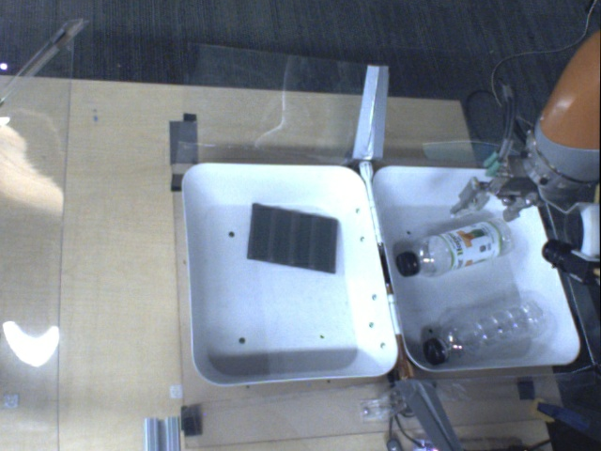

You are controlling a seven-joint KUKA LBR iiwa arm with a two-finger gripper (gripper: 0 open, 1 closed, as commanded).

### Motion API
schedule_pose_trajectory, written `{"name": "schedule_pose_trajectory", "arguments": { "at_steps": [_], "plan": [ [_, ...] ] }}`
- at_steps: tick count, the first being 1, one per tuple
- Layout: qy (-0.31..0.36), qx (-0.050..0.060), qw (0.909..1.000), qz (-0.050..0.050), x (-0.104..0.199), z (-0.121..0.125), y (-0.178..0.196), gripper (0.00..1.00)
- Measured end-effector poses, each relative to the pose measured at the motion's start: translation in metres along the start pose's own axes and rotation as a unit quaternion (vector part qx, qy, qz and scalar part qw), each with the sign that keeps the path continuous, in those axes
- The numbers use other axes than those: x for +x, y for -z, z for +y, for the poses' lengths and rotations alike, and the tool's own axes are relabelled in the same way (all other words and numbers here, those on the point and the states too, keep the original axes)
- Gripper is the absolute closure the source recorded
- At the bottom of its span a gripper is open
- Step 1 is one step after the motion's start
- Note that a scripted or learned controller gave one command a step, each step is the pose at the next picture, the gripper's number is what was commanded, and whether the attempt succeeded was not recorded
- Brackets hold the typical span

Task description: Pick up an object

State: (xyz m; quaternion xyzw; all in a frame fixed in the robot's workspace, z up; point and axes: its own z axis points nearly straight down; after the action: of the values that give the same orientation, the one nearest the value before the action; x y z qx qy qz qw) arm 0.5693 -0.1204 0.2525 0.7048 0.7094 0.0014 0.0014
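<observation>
In the right bin (413, 191) a clear bottle with a white and orange label and a black cap (455, 250) lies on its side, cap pointing left. Nearer the front, a second clear ribbed bottle with a black cap (484, 332) lies along the bin's front wall. My gripper (491, 195) hangs over the bin's back right part, just above and right of the labelled bottle. Its fingers are spread open and nothing sits between them. A dark grey ribbed flat pad (293, 238) lies in the left bin (211, 280).
A clear plastic divider with a metal post (372, 111) stands behind the two bins. The wooden bench (94, 252) stretches to the left. Cables and black hardware (573, 252) crowd the right bin's right edge.
</observation>
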Motion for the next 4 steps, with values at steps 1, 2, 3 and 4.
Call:
{"name": "schedule_pose_trajectory", "arguments": {
  "at_steps": [1,2,3,4],
  "plan": [
    [-0.040,0.001,0.9992,0.000,-0.015,0.003,-0.082,0.00],
    [-0.016,-0.001,0.9999,0.000,-0.023,0.018,-0.133,0.00],
    [0.009,-0.004,0.9999,-0.002,-0.056,-0.026,-0.163,0.00],
    [0.041,-0.005,0.9991,0.000,0.010,-0.007,-0.163,0.00]
  ]
}}
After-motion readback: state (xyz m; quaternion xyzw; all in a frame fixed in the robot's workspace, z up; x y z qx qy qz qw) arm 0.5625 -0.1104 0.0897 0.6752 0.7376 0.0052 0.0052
